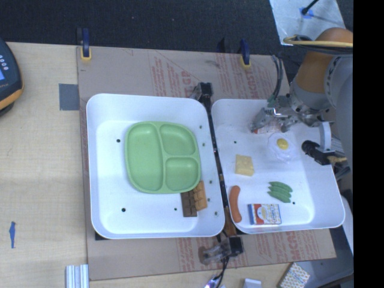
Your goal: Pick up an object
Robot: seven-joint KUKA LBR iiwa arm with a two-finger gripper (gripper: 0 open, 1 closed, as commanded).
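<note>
**Ana:** The gripper (273,120) hung over the far part of the right bin (324,221), the arm (336,83) coming in from the right. Whether it was open or shut, I couldn't tell, and nothing showed in its grasp.

**Ben:** So what was on offer?

**Ana:** Just near of it lay a fried egg (282,144), a yellow yolk on a pale, nearly clear white that blended into the bin floor. That looked like the likeliest target, going by where the gripper sat.

**Ben:** And the rest?

**Ana:** A cheese slice (244,165) toward the bin's left, a green pea pod (279,190) nearer, a small carton (264,213) by the near wall, and a sausage (234,203) against the left wall. All loose and apart, presumably scattered so each could be picked singly.

**Ben:** The left bin (105,221)?

**Ana:** A green divided plate (162,157) in the middle, a brown waffle piece (194,200) touching its near right edge.
</note>
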